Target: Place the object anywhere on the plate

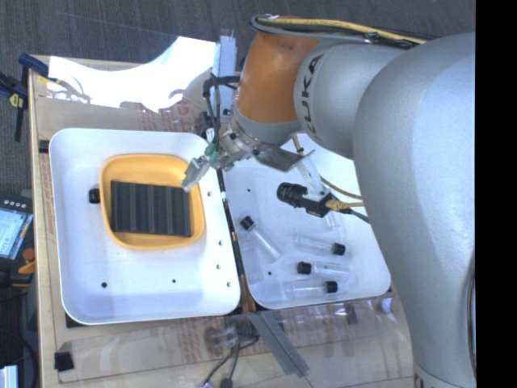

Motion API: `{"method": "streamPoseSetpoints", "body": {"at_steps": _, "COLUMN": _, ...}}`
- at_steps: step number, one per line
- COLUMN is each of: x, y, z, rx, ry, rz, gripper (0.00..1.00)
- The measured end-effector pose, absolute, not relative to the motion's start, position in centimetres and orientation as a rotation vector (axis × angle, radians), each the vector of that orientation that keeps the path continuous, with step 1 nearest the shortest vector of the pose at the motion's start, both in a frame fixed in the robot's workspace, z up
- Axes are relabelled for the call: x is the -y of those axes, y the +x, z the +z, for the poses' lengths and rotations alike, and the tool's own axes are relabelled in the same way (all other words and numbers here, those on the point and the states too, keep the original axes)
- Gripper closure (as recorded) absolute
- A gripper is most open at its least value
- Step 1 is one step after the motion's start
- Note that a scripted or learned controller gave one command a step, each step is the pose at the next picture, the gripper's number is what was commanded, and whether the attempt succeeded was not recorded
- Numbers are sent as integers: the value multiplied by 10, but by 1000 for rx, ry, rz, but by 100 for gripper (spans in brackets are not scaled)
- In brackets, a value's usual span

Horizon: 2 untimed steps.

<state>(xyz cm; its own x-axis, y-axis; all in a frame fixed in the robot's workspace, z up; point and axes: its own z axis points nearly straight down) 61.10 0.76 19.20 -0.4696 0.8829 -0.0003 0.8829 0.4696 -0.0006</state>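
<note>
In the camera view the gripper [194, 174] hangs over the far right rim of the yellow plate [121, 166] in the left bin [129, 285]; I cannot tell how far open it is or whether it holds anything. Clear capped tubes [323, 246] lie loose in the right bin [365, 272]. They look light, stiff, slippery and apt to roll, so one is best pinched across its middle.

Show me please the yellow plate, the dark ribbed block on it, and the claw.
yellow plate [145, 169]: camera view, bare upper rim.
dark ribbed block [152, 208]: camera view, middle of its top.
claw [194, 175]: camera view, its tip, by the plate's corner.
</note>
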Motion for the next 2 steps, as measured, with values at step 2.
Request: {"method": "streamPoseSetpoints", "body": {"at_steps": 2, "x": -8, "y": 611, "z": 192, "rx": 2693, "ry": -1618, "rz": 1, "gripper": 0}}
